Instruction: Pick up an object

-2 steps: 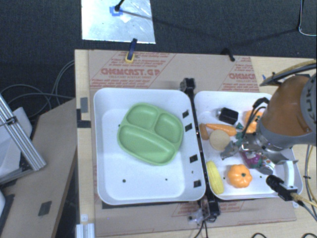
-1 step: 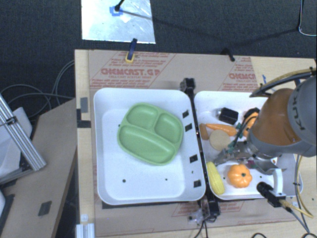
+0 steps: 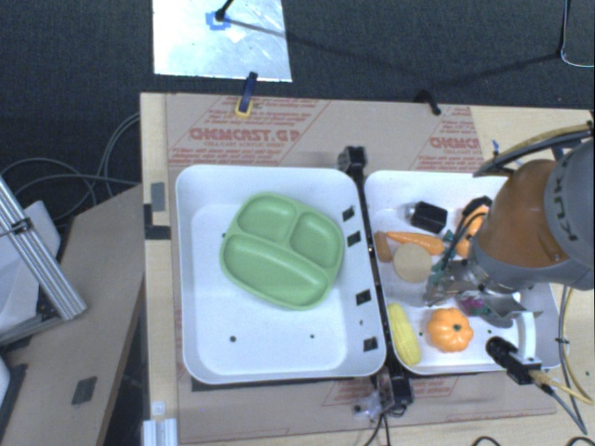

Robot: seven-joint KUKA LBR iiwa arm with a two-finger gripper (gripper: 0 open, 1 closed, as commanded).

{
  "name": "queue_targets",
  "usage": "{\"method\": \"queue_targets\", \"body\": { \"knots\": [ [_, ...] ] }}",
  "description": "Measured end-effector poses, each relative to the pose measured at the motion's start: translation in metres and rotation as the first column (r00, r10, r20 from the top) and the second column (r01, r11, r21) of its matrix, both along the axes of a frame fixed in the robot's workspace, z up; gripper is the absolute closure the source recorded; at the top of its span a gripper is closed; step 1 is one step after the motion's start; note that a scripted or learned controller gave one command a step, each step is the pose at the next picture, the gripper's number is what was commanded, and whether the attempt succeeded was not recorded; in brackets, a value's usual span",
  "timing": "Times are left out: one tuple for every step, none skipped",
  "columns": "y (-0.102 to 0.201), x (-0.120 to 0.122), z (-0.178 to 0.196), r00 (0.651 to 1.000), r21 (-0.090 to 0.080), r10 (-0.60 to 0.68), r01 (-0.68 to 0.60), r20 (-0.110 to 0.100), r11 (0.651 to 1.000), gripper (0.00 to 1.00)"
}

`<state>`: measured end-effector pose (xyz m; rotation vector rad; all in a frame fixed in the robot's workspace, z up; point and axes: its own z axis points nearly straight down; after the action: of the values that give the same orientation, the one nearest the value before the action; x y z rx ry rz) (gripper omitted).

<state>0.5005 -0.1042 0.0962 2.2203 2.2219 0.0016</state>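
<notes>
Dark carpeted floor (image 3: 74, 54) surrounds the bench; a pale sheet (image 3: 221, 28), possibly reflective, lies beyond it, cables (image 3: 56, 182) trailing left.

Green plate (image 3: 282, 250), orange pumpkin (image 3: 447, 330)

arm (image 3: 558, 212): grey casing | wide orange band | hand (image 3: 437, 282): dark metal

right bin (image 3: 390, 193) packed: corn (image 3: 403, 333), pumpkin (image 3: 448, 330), carrot (image 3: 414, 242), black block (image 3: 429, 216) close together. left bin (image 3: 200, 342) roomier, open floor around green plate (image 3: 282, 249).
</notes>
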Motion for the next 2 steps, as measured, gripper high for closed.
{"method": "queue_targets", "body": {
  "knots": [
    [-0.002, -0.003, 0.044, 1.000, -0.001, 0.000, 0.000, 0.004, 1.000, 1.00],
    [0.000, -0.008, 0.090, 1.000, -0.001, 0.004, -0.004, 0.005, 1.000, 1.00]
  ]
}}
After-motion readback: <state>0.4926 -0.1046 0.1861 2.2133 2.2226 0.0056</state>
